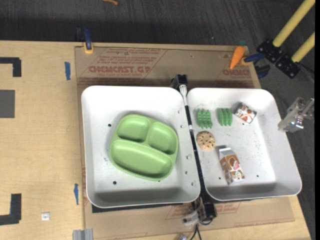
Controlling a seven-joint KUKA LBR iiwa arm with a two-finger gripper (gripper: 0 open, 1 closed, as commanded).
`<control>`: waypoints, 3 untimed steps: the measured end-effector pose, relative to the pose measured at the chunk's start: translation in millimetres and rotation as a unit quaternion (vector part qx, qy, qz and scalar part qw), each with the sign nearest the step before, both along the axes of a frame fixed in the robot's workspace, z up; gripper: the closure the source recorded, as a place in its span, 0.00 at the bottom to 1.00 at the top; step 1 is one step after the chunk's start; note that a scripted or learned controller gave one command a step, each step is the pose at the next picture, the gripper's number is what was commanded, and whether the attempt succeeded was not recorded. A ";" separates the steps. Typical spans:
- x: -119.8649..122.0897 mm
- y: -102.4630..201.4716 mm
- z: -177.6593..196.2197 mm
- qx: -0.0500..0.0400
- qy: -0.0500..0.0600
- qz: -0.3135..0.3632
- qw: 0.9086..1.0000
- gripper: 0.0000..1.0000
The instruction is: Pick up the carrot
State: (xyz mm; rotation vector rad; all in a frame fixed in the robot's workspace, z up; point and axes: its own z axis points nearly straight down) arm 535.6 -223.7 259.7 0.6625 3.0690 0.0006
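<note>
Carrot [237, 57] lies outside the right bin [272, 100], on the bench just beyond its far rim. Tool [295, 118] sits off that bin's right wall — grip state unclear, nothing seen held. Risk — reach clips the rim, carrot rolls away.

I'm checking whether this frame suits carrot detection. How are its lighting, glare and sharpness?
Camera view: even, soft lighting with faint shadows; both white bins look bright but not blown out; the carrot, lying beyond the bins on the cardboard, is small and slightly soft; the tool at the right edge is blurry.
</note>
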 end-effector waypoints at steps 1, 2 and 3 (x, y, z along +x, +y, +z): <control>-55.5 13.3 10.6 0.000 0.000 0.133 0.991 1.00; -23.2 97.9 2.0 0.000 0.000 0.139 0.990 1.00; -46.3 62.6 -3.0 0.000 0.000 0.275 0.961 1.00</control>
